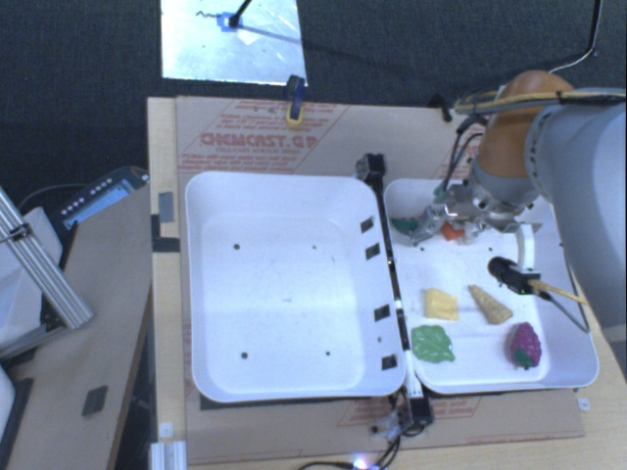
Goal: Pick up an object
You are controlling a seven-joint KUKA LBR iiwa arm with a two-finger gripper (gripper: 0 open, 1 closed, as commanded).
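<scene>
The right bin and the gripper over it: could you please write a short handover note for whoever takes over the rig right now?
Gripper: low at the far end of the right bin, close to a teal piece and an orange piece. No grasp can be seen.
Things: the yellow block, tan wedge, green piece and purple bunch lie in the near half of that bin, apart from one another.
Done: nothing visibly lifted.
Left: grasp one object and raise it out of the bin.
</scene>
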